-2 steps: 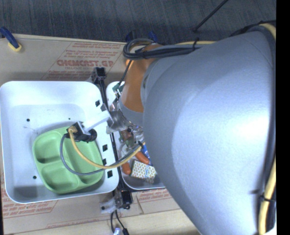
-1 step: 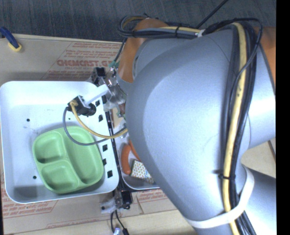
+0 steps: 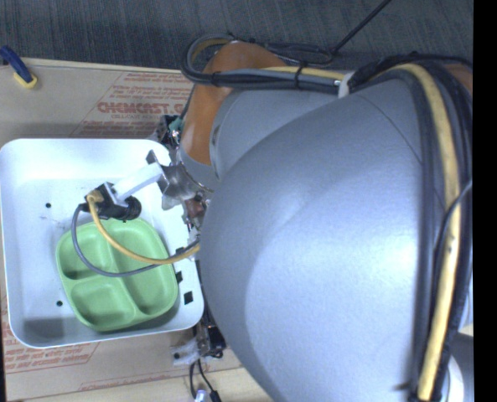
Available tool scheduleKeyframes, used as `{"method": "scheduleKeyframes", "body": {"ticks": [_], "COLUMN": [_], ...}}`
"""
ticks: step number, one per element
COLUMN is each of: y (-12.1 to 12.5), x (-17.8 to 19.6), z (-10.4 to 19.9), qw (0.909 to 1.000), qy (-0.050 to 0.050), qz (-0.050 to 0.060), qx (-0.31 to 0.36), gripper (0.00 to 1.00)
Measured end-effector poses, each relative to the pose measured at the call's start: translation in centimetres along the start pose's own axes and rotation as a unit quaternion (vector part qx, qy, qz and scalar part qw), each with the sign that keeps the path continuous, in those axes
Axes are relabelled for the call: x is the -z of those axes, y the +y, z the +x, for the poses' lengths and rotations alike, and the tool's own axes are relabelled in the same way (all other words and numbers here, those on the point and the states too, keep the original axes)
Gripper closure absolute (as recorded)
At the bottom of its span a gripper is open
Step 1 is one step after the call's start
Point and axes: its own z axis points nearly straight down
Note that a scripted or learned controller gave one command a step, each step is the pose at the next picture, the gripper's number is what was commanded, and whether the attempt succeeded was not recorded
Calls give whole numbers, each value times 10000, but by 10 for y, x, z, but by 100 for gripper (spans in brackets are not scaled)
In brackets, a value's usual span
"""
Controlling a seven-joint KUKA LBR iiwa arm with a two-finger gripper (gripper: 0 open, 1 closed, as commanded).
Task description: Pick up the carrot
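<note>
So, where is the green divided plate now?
In the camera view, the green divided plate lies in the left white bin, toward its lower edge, just left of the grey arm.

Soft, even light from above. The shallow white plastic bin (image 3: 13, 224) reads bright, with a grey shadow in its lower-left corner; the big grey arm (image 3: 332, 249) looks softly blurred.

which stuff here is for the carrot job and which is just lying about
Job:
arm
white bin it reaches over

Lying about:
green tray in the bin
blue thing at the cardboard's corner
cardboard under the bin
</note>
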Motion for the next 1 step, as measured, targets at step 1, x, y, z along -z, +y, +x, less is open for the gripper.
{"method": "scheduleKeyframes", "body": {"ticks": [1], "y": [-20], "x": [-118], "z": [-36], "qw": [9998], "qy": [-3], "qz": [13], "qx": [-210], "gripper": [0]}}
